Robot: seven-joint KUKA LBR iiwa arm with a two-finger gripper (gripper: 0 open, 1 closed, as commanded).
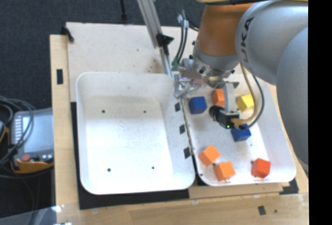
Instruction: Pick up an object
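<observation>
My gripper [181,85] hangs low over the near-left corner of the right bin [275,141], close to the wall between the two bins. Just right of and below it lies a blue block [197,105]. An orange block [218,97] and a yellow block [245,102] sit further right, partly under the wrist. A second blue block [241,133] lies toward the middle of the bin. Two orange blocks [210,155] [224,170] and a red-orange block [261,168] rest along the front. Nothing shows in the gripper's grasp.
The left bin [88,115] lies beside the right one, sharing a dark divider strip [184,133]. A slanted aluminium rail [148,11] rises behind the bins, near the gripper. The big grey arm [275,27] covers the right bin's back part.
</observation>
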